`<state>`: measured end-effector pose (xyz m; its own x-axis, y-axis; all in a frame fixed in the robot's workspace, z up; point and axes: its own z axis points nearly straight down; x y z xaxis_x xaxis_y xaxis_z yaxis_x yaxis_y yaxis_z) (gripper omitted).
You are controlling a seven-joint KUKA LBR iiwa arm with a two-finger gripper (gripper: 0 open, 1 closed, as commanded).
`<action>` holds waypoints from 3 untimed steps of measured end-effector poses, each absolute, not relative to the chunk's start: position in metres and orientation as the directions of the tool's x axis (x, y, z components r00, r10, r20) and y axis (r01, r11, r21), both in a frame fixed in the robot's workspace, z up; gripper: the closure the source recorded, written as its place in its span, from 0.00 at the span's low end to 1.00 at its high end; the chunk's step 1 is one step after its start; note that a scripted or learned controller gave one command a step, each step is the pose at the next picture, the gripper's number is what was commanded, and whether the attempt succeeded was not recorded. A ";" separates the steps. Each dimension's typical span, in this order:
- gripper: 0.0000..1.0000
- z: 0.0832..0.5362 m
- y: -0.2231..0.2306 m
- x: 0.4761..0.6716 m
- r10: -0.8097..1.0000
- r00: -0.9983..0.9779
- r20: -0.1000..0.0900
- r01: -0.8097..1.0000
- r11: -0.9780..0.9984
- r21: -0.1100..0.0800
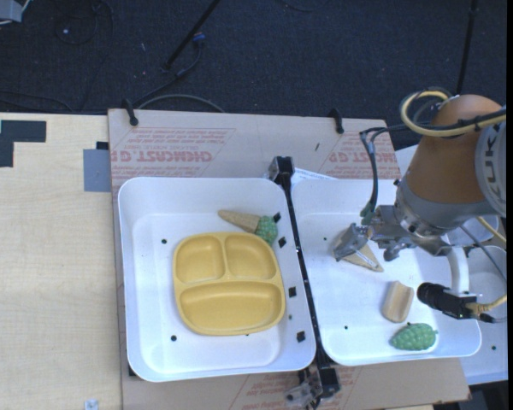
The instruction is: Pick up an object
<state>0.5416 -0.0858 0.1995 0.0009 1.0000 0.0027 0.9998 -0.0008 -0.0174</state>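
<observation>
My gripper (pixel 352 246) is low in the right bin (pixel 342 196), near its left middle, with the grey and orange arm (pixel 451 156) reaching in from the right. A tan wedge-shaped piece (pixel 365 260) lies right at the gripper's tip, partly under it; whether it is gripped I cannot tell. A tan block (pixel 398 301) lies on the bin floor in front of the gripper. A green bumpy lump (pixel 413 337) rests at the bin's front right.
The left bin (pixel 145 229) holds a yellow divided plate (pixel 228 282) and a tan cone with a green top (pixel 252 223) behind it. A black divider (pixel 292 254) runs between the bins. Cables and a black fitting (pixel 445 300) hang by the arm.
</observation>
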 end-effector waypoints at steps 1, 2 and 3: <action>0.00 0.206 -0.086 0.544 1.000 -0.001 0.001 1.000 0.001 -0.005; 0.00 0.163 -0.085 0.542 1.000 0.000 0.002 1.000 0.000 -0.008; 0.00 0.100 -0.085 0.545 1.000 0.000 0.002 1.000 0.000 -0.009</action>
